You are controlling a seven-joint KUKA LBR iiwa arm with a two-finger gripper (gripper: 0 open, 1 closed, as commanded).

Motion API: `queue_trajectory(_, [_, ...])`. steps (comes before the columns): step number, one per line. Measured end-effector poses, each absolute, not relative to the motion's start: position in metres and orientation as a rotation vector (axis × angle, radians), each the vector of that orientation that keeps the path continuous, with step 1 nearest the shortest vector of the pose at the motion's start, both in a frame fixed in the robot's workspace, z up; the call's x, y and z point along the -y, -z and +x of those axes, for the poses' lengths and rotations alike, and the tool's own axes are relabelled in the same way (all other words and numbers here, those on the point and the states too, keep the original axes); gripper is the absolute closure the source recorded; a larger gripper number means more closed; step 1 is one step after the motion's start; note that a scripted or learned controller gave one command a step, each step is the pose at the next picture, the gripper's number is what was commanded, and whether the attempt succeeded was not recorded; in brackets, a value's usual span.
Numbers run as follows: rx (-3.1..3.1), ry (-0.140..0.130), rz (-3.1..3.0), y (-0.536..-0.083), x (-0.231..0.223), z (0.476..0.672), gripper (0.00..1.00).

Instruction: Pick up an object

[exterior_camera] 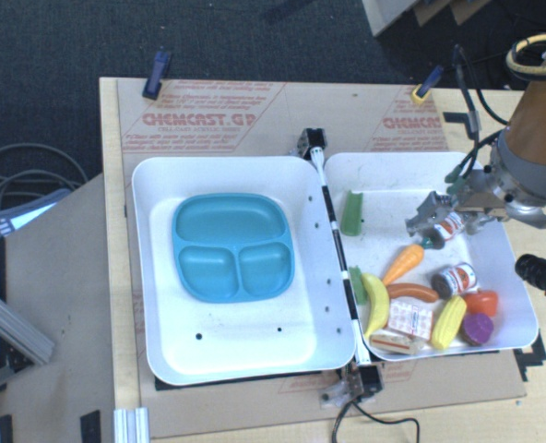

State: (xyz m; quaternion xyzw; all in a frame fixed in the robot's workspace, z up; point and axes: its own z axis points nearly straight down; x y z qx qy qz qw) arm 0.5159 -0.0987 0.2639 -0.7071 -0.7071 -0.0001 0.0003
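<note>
My gripper (439, 221) reaches in from the right over the upper middle of the right bin (384, 178). A small red-and-white can (447, 230) sits between its fingertips, and the gripper is shut on it. Just below lies an orange carrot (403, 263). Lower in the bin are a yellow banana (375, 302), a sausage (411, 293), a second small can (456, 279), a wafer-like snack (409, 320), a corn cob (449, 322), a purple piece (477, 329) and a red piece (482, 302). A green piece (351, 213) lies near the bin's left wall.
The left bin (153, 247) holds a blue compartment plate (233, 246). A black clamp (312, 140) sits at the top of the ridge between the bins. The arm's body (536, 146) hangs over the right bin's upper right corner.
</note>
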Motion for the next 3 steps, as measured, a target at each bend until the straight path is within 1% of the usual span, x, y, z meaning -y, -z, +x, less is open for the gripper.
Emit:
queue_trajectory(1, [2.219, -0.001, -2.221, -0.154, 0.107, 0.515, 0.0])
queue_trajectory(2, [2.219, -0.002, -2.22, -0.091, 0.104, 0.528, 0.0])
queue_trajectory(3, [2.219, 0.001, -2.223, -0.101, 0.104, 0.529, 1.0])
